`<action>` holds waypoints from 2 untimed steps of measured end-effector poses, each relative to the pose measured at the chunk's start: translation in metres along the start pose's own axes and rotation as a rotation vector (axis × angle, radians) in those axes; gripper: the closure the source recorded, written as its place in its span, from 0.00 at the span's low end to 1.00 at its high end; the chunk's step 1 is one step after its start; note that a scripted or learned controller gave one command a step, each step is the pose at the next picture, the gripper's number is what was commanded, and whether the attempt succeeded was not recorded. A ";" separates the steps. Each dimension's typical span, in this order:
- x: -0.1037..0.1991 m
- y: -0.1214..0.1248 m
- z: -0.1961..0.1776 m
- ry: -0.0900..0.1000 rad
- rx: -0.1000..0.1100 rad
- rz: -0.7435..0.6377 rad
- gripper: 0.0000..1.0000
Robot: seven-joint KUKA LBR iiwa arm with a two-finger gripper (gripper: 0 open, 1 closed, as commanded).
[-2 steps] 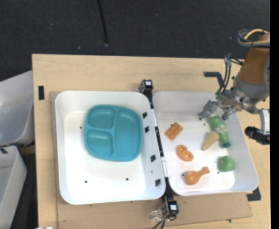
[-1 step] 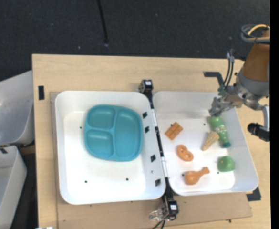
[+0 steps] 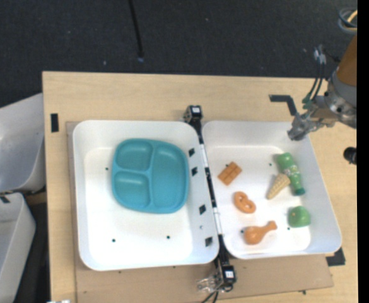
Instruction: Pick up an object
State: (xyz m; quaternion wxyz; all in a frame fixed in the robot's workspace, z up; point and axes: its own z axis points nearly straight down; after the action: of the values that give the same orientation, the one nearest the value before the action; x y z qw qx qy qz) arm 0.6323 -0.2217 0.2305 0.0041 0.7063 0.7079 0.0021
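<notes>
Several toy foods lie in the right bin [image 3: 234, 134]. They include an orange waffle piece [image 3: 229, 173], an orange pretzel [image 3: 243, 202], an orange drumstick [image 3: 260, 232], a cream cone [image 3: 277, 185], a green bottle-like piece [image 3: 289, 169] and a green round piece [image 3: 299, 216]. My gripper [image 3: 291, 117] hangs over the bin's far right corner, above and behind the green bottle-like piece. Its fingers stand open, one dark and one grey, with nothing between them.
A teal divided plate [image 3: 151, 174] lies in the left bin [image 3: 96, 245]. A ridge with black clips [image 3: 204, 182] separates the two bins. A white container [image 3: 11, 144] stands off the bench to the left.
</notes>
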 end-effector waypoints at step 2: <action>0.046 -0.019 -0.034 0.002 0.008 -0.002 1.00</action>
State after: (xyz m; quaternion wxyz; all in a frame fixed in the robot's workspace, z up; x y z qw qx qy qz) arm 0.6127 -0.1757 0.2639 0.0003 0.7056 0.7087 0.0000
